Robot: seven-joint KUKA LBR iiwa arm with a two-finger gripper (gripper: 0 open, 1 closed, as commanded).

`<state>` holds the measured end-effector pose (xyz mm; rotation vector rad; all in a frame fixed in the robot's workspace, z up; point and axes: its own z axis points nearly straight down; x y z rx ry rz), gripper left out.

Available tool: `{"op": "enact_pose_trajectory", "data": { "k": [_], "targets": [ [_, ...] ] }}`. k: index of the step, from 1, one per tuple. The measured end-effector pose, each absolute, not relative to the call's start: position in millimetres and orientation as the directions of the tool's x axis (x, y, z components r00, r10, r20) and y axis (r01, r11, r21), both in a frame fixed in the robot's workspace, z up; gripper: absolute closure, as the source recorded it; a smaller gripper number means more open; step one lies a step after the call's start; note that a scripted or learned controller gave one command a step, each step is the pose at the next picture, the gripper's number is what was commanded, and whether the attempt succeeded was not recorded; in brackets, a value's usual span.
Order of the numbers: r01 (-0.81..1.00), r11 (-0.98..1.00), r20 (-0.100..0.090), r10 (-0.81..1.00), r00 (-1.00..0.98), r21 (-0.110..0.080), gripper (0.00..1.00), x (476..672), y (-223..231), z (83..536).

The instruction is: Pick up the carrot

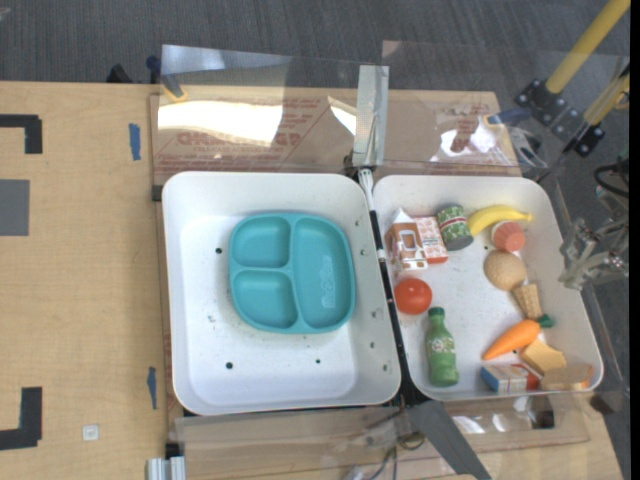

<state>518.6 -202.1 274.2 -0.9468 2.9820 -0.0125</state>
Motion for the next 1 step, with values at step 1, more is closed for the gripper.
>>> {"op": "enact_pose_trajectory", "data": {
  "k": [1],
  "targets": [
    [-0.575,0.818,-0.015,-0.575,-0.818,-0.012,1.0,520.0,-201.0,282.3]
  ]
}}
